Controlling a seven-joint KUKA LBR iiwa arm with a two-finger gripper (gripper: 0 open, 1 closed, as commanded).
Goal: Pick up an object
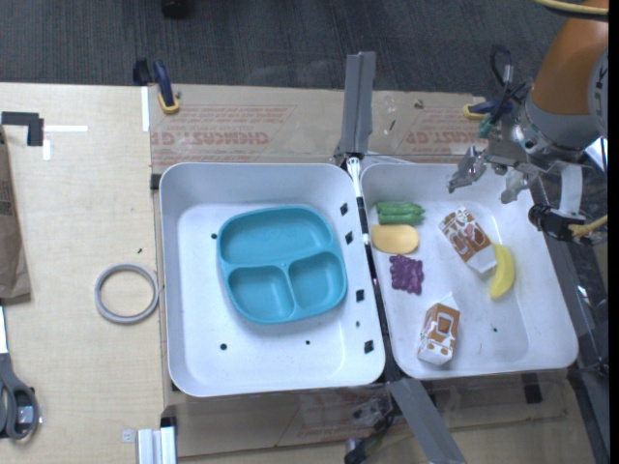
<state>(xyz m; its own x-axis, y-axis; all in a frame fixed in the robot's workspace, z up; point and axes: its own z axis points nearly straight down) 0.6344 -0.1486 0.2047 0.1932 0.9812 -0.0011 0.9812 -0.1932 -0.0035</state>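
The right bin (542, 351) holds several small items: a green pepper (399, 211), a yellow lemon-like piece (395, 239), purple grapes (407, 275), a yellow banana (501, 271), and two small printed cartons (465, 237) (439, 333). My gripper (488, 177) hangs above the bin's far right corner, up and to the right of the nearer-to-it carton. Its fingers (466, 172) stand spread apart, open, with nothing between them.
The left bin (193, 346) holds a blue three-compartment tray (282, 263). A grey divider post (358, 104) rises between the bins at the back. A grey ring (127, 292) lies on the bench to the left, and scissors (17, 406) at the lower left edge.
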